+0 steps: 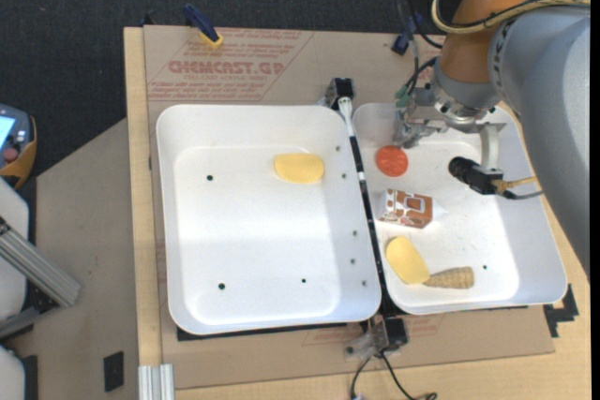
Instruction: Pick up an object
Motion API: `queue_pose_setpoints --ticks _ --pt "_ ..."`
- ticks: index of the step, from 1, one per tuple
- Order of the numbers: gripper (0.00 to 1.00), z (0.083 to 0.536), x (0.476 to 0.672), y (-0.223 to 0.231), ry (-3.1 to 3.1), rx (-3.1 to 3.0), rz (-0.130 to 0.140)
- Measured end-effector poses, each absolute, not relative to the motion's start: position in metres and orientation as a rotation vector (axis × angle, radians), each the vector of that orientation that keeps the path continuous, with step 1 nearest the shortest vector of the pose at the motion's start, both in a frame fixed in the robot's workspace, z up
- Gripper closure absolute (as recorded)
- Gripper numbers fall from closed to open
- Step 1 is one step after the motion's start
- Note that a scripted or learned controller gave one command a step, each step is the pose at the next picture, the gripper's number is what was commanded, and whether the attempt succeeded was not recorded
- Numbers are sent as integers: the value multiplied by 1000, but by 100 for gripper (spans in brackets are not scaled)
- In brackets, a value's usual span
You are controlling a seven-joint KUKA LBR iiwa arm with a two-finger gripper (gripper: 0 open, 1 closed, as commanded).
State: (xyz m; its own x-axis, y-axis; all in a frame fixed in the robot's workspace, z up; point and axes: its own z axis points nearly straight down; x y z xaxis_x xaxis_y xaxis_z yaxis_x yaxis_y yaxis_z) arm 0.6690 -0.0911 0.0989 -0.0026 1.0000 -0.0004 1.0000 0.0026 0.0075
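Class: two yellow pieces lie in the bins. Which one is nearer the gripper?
The yellow piece in the right bin, beside the cone. The other yellow piece lies alone in the left bin, farther from the gripper.

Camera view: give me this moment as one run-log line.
arm: over right white bin | gripper: beside round red-orange object | grasp: none seen | left white bin: yellow oval object
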Motion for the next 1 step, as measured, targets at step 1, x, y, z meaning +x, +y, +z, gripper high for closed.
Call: queue_pose_setpoints --ticks 1 --pt "0 98 669 -91 2221 2215 5"
